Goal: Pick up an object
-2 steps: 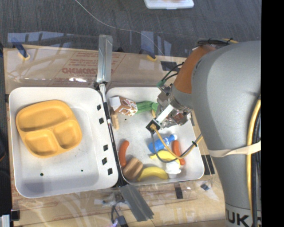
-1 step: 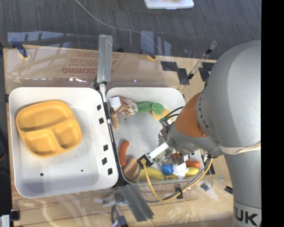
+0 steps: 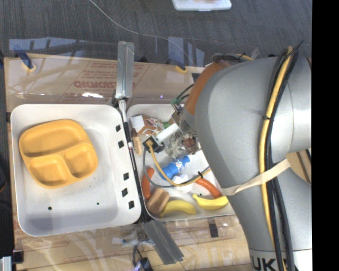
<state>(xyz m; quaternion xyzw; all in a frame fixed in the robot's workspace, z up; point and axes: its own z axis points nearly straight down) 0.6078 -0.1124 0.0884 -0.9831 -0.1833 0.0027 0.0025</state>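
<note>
The grey arm with its orange band (image 3: pixel 204 84) reaches down into the right bin (image 3: pixel 139 114), and its bulk covers most of that bin. The gripper (image 3: pixel 177 142) sits low over the bin's middle, among the objects; its fingertips are lost in the clutter. Just below it lies a blue and white bottle (image 3: pixel 175 167). Along the bin's front edge lie a yellow banana (image 3: pixel 178 207), a second yellow piece (image 3: pixel 211 201), a brown bun-like object (image 3: pixel 157 200) and an orange-red piece (image 3: pixel 207 185). A small printed packet (image 3: pixel 152 126) lies at the bin's back left.
The left bin (image 3: pixel 63 209) holds a yellow divided tray (image 3: pixel 57 152) at its back left. A yellow cable (image 3: pixel 153 168) loops from the gripper across the right bin. A metal divider (image 3: pixel 125 71) runs between the bins. A white object (image 3: pixel 201 4) lies beyond the bench.
</note>
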